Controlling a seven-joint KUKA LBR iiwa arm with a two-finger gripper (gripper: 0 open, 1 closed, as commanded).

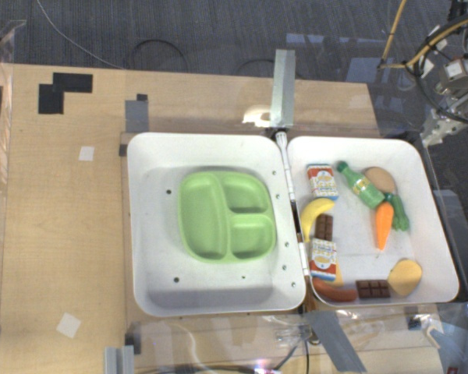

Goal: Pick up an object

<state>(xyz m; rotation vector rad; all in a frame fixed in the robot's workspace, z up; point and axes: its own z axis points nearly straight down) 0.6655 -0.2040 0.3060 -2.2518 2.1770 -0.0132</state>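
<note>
- Arm [459,45] at the upper right corner, outside the bins; grip state: cannot tell.
- Toy food, carrot [383,224] included, lies in right bin [437,232], below-left of the arm, untouched.
- Green tray [225,216] in left bin [152,209], farther left.

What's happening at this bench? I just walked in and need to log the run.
Nothing is being handled at this moment. The arm sits at the top right, off the bins. The right bin holds toy food: a banana, a carrot, a green bottle, chocolate pieces and small cartons. The left bin holds a green divided plate. No pick has begun.
</note>
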